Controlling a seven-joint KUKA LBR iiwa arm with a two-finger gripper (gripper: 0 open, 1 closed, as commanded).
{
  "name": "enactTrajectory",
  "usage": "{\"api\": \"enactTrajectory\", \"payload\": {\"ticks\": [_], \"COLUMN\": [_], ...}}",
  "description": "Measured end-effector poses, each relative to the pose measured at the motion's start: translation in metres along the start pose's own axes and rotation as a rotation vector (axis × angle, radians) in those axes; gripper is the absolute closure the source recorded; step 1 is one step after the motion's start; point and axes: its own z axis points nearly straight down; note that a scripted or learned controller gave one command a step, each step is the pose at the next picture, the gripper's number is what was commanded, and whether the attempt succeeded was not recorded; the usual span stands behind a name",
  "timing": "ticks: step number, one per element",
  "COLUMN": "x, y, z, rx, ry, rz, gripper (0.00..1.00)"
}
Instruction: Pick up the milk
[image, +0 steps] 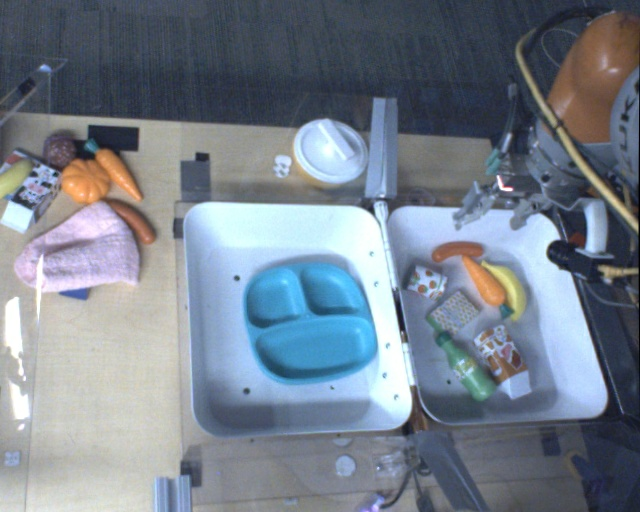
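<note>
The milk carton (503, 360) lies in the right bin (580, 330), toward its near right part, a small white box with orange-red print, tilted on its side. It sits well apart from the gripper (497, 207), which hangs over the bin's far edge, up and slightly left of the carton in the camera view. The gripper's two fingers are spread apart with nothing between them (they touch no object that can be made out).

Just left of the milk carton lies a green bottle (465, 367), angled, almost touching it. Farther up the bin sit a checkered box (457, 312), a small spotted white carton (427, 282), a sausage (457, 251), a carrot (483, 281) and a banana (508, 285), the carrot and banana side by side.

The left bin (215, 300) holds a blue divided plate (310, 322). On the counter (90, 400) to the left are a pink cloth (80, 252), a small pumpkin (85, 181) and another carrot (122, 172). A white round lid (331, 148) rests beyond the bins.
</note>
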Motion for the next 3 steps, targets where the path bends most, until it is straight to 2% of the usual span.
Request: {"api": "enactTrajectory", "payload": {"ticks": [1, 2, 3], "x": [-0.043, -0.034, -0.035], "y": [-0.101, -0.127, -0.125], "z": [0.087, 0.156, 0.144], "rx": [0.001, -0.013, -0.020], "ry": [0.001, -0.003, -0.006], "rz": [-0.210, -0.112, -0.113], "gripper": [0.00, 0.00, 1.00]}}
